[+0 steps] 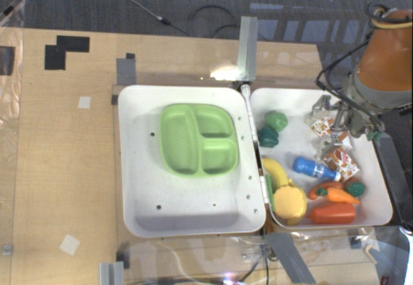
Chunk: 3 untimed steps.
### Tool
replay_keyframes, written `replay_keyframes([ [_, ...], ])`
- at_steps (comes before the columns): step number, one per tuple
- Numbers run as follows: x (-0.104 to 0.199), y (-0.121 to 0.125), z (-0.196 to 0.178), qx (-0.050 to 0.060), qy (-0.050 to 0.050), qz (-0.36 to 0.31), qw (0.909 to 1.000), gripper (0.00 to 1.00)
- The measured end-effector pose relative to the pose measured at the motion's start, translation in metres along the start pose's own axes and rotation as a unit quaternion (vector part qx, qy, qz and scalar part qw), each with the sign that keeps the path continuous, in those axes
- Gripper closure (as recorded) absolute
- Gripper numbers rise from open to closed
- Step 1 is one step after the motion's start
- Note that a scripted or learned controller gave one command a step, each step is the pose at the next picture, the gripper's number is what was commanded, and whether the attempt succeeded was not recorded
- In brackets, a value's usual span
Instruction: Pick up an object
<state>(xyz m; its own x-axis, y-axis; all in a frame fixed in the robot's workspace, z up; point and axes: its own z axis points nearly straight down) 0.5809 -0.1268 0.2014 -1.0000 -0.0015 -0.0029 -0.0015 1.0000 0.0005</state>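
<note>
The right bin [384, 209] holds several toy foods. A green pepper [276, 120] and a dark green piece [268, 137] lie at its left. A banana [275, 170] and a yellow lemon [289, 204] sit near the front left corner. A blue bottle [313, 167], an orange carrot [336, 194] and a red item [332, 214] lie toward the front. Two brown and white snack packets [341, 162] lie at centre right. My gripper [337, 129] hangs low over the far packet [321, 126], below the orange band of the arm [387, 58].
The left bin [139, 206] carries a light green divided plate [197, 139]. A metal post [247, 51] stands behind the divider between the bins. Black cables run beside the arm at the right bin's back corner.
</note>
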Motion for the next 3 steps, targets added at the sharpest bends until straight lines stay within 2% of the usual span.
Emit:
replay_keyframes([
  [1,0.02,-0.046,0.108,0.0,-0.001,0.067,0.9977,0.0],
  [2,0.032,0.016,0.112,0.001,-0.005,0.023,0.9997,0.0],
  [3,-0.053,0.021,0.113,0.001,-0.004,-0.174,0.9847,0.0],
])
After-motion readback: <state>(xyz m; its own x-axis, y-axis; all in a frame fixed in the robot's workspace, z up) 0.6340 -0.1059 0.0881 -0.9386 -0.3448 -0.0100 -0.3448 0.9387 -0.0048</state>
